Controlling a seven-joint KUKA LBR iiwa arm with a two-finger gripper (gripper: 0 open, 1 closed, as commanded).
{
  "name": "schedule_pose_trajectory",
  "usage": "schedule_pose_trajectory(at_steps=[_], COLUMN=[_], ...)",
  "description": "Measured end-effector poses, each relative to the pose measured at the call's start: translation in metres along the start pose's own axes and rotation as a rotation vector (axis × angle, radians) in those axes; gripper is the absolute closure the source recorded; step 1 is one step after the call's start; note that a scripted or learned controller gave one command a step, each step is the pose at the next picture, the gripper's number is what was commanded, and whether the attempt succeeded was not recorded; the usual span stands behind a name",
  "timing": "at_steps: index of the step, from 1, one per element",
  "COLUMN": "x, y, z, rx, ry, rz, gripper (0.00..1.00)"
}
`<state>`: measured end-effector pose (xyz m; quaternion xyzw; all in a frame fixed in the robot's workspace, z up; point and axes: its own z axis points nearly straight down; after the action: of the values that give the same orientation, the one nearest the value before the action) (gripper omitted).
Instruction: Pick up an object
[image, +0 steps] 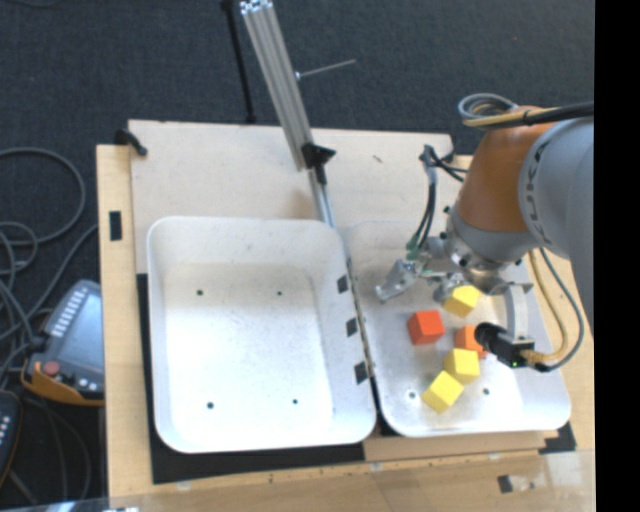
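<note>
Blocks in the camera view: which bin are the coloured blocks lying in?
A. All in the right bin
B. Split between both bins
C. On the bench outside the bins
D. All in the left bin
A. The orange block and the yellow blocks all lie on the floor of the right bin, below the arm's wrist; the left bin shows bare white floor.

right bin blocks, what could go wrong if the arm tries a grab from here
1. The blocks crowd together: a yellow block, an orange block and a second orange block lie close, so the hand could nudge neighbours or catch two.
2. Two yellow blocks touch near the right bin front, so lifting one may drag the other.
3. A cable loops low beside the blocks and might snag.
</note>
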<state>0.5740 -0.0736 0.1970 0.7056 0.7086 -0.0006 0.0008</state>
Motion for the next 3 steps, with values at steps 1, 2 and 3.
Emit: schedule_pose_trajectory(at_steps=[1, 2, 3], x=[0.021, -0.004, -0.069], y=[0.023, -0.024, -0.006], z=[0.0, 0.0, 0.099], rx=[-0.002, 0.001, 0.004], ry=[0.002, 0.0, -0.001], rz=[0.0, 0.008, 0.009], gripper=[0.0, 0.0, 0.0])
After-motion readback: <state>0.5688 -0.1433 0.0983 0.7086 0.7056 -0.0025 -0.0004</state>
